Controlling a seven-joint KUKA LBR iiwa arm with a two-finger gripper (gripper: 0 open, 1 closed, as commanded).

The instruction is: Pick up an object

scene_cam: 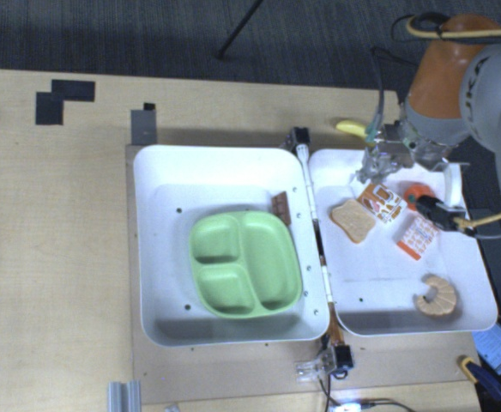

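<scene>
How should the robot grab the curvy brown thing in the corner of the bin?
Probably straight down from above, pinching across the arc's middle. The curved brown piece lies flat in the right bin with bare floor around it, apart from the toast slice and the packets, so fingers could drop either side of its narrow band.

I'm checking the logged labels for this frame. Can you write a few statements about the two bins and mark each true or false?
1. The green divided plate lies in the left bin. True.
2. The bread slice lies in the left bin. False: it lies in the right bin.
3. The gripper is over the right bin. True.
4. The yellow banana lies on the green plate. False: it lies outside the bins, behind the right one.
</scene>
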